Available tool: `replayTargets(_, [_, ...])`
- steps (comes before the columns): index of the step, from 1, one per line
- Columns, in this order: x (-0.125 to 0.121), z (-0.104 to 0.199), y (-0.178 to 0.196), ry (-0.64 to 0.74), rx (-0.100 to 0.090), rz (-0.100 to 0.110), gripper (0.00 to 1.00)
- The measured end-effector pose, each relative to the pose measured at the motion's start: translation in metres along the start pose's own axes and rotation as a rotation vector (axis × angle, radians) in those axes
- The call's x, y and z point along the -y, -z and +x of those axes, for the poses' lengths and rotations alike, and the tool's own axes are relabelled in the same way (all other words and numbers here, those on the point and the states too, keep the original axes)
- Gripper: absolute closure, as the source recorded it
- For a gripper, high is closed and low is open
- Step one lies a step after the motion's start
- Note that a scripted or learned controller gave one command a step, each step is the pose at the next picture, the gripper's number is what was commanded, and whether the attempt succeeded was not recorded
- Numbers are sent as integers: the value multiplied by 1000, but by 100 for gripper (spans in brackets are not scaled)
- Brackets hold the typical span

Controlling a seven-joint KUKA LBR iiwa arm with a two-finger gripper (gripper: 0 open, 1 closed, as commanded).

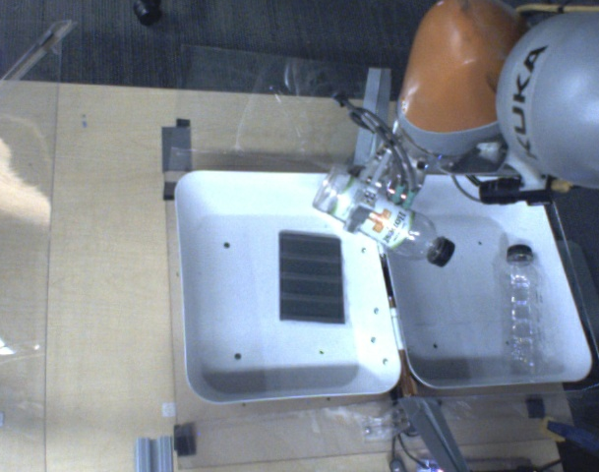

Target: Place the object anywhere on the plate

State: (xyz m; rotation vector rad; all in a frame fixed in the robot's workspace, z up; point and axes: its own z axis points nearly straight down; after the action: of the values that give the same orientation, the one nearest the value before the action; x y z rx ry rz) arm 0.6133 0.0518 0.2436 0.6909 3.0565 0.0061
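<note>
The plastic bottle (378, 216) hangs tilted above the seam between the two bins, its clear base toward the upper left and its dark cap (440, 253) toward the lower right. Its label shows orange, green and white patches; the print on it is too small to read. The gripper (386, 177) sits directly over the bottle's middle, and the bottle's body appears caught between its fingers, so it reads as clamped on the bottle, with the bottle clear of both bin floors.

The plate (312, 276), a dark ridged rectangle, lies flat in the centre of the left bin (210, 293), below and left of the bottle, apart from it.

A second clear bottle (519, 308) lies lengthwise near the right wall of the right bin (456, 332), its dark cap pointing away from the camera.

On the arm, the orange band (456, 62) sits above the wrist, and the grey link (565, 96) beside it carries the lettering "KUKA" in dark capitals, running vertically in this view.
</note>
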Motion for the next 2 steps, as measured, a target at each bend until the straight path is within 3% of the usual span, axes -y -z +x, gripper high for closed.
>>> replayTargets(1, [-49, -29, 16, 332, 1, -2, 100])
replayTargets(2, [0, -31, 40, 366, 0, 0, 100])
